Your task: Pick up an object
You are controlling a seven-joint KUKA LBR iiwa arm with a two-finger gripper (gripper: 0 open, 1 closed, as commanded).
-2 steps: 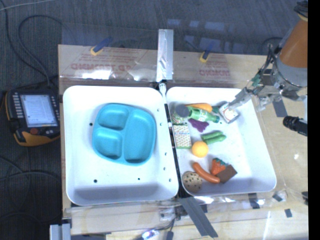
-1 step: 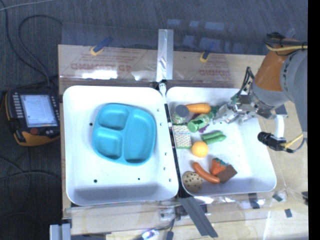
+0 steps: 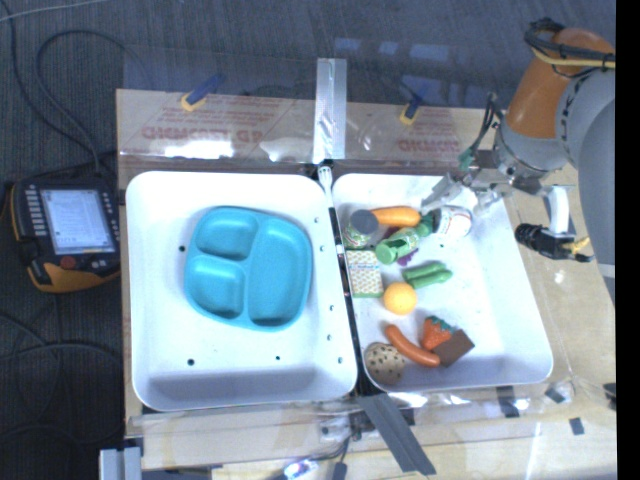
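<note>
My gripper hangs over the far part of the right bin, reaching in from the right. Just below it lie a white ball and an orange carrot. A green bottle lies by a dark-lidded jar. Toward the front are a green pod, a yellow-orange ball, a corn piece, a sausage, a speckled cookie and a red-and-brown piece. Nothing is visibly held.
The left bin holds a blue divided plate. A metal divider strip stands behind the bins' shared wall. A teach pendant lies on the floor at the left. The arm's body fills the upper right.
</note>
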